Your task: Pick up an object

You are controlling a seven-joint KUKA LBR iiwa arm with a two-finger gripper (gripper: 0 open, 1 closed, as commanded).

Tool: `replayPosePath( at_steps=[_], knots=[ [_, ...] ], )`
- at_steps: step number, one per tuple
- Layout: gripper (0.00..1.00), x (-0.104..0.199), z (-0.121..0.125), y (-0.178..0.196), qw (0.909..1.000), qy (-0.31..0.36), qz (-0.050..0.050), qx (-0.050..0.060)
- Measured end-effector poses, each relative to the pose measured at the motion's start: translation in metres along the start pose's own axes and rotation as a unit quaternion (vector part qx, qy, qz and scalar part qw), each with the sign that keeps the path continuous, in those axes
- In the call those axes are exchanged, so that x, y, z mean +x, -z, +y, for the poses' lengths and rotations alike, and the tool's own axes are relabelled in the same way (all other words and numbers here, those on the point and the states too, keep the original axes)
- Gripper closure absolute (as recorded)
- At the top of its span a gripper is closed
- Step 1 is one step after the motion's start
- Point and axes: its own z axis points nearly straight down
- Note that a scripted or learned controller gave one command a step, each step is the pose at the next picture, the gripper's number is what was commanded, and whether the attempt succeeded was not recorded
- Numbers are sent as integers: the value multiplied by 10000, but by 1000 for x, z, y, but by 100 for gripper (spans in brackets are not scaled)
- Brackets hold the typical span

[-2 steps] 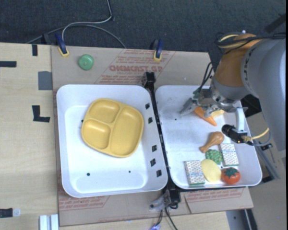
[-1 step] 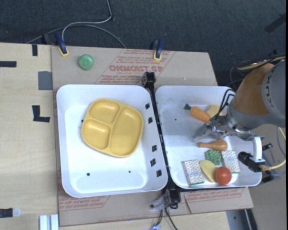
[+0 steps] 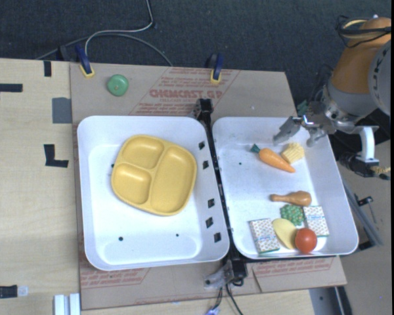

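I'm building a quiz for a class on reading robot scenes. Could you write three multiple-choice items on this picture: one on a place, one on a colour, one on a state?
1. Where is the carrot?
A. left bin
B. right bin
C. on the cardboard

2. What colour is the divided plate?
A. yellow
B. red
C. blue

3. What does the gripper hold?
A. the carrot
B. the plate
C. nothing

Key: 1 B, it lies beside the corn in the right bin. 2 A, it is plainly yellow. 3 C, its fingers stand apart with nothing between them.

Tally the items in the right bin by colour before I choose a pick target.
Orange: 1, carrot
Yellow: 2, corn, piece by the tomato
Brown: 1, drumstick
Green: 1
Red: 1, tomato
Patterned packets: 2
Total: 8
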Motion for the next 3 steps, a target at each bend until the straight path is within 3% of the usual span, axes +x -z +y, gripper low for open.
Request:
replayPosePath(
  at_steps=[1, 2, 3],
  knots=[
    [0, 26, 15, -102, 10000, -2, 4, -2],
    [100, 25, 15, -92, 10000, 11, -5, -8],
    [100, 123, -10, -3, 10000, 9, 17, 10]
  ],
)
